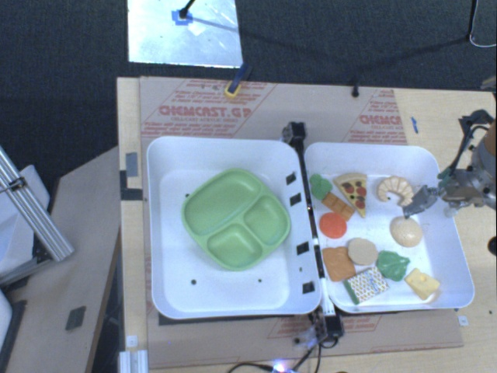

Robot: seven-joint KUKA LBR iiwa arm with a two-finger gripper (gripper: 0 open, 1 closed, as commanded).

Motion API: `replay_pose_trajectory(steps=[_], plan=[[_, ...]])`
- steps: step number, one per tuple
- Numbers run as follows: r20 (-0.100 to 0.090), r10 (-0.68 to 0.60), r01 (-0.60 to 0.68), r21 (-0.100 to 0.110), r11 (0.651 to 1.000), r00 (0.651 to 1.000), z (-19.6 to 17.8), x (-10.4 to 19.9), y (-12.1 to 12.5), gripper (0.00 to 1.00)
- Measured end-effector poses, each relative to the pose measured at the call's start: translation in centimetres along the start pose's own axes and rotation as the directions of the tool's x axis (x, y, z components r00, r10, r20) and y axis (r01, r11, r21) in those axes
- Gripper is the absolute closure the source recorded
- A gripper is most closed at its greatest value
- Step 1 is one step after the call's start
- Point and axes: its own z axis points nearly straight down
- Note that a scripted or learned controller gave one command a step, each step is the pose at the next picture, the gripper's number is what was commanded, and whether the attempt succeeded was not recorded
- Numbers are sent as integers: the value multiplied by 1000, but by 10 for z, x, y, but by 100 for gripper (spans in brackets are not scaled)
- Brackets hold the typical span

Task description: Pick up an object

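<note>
**Gripper low over the right bin, beside the croissant**

Here, toy food scattered across the right bin point(446, 243), none of it lifted. Nearest the gripper point(419, 201): a croissant point(395, 189) just to its left, and a pale round bun point(405, 231) just below it. Farther left of the gripper, a pizza slice point(353, 190), an orange block point(338, 206), a green vegetable point(320, 185) and a red disc point(333, 224). Below and left of it, a tan cookie point(362, 251), a brown bread slice point(338, 263), a green-and-white packet point(366, 285), a green leafy piece point(392, 265) and a yellow cheese wedge point(422, 284).

Reaching in from the right edge, wrist over the bin's right rim, grey fingers angled down and leftward. Open or closed: cannot tell; nothing seen clamped between them.

Well left of the gripper, a green divided plate point(235, 218) lying in the left bin point(167, 286).
</note>
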Motion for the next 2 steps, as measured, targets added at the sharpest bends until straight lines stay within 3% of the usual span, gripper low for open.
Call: replay_pose_trajectory(steps=[1,2], plan=[[2,-2,3,-9,1000,1000,-5,0,2,0],[2,-1,1,-6,1000,1000,42,-6,9,0]])
